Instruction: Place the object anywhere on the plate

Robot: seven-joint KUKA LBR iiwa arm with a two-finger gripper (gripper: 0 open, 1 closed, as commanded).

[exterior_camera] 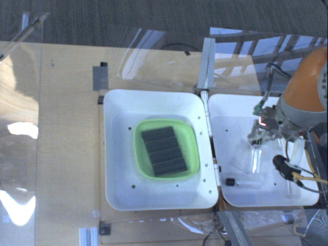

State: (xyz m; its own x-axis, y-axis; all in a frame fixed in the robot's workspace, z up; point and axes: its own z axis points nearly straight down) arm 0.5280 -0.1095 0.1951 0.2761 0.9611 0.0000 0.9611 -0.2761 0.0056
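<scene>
You had the dark ribbed slab (164,151) lying flat on the green plate (140,152), just left of the frame's centre, inside the left bin (115,137). It sat slantwise, its long sides running from upper left to lower right, wholly within the plate's rim. Judged from that, the placing looked already met.

The slab read as stiff and flat, probably fairly light, with a matt top whose cross ribs ought to resist slipping. If you had needed to take it, the best hold would likely have been across its narrow width, at mid-length on the two long edges, with the wrist turned to match the slant. The plate's raised rim left little room at the corners.

A small dark piece (230,181) lay in the right bin (225,111), near its lower left corner; you could not tell what it was.

The gripper (266,145) hung over the right bin at the frame's right, well apart from the plate, below the arm's orange band (307,83). You could not tell whether it was spread or pressed together.
</scene>
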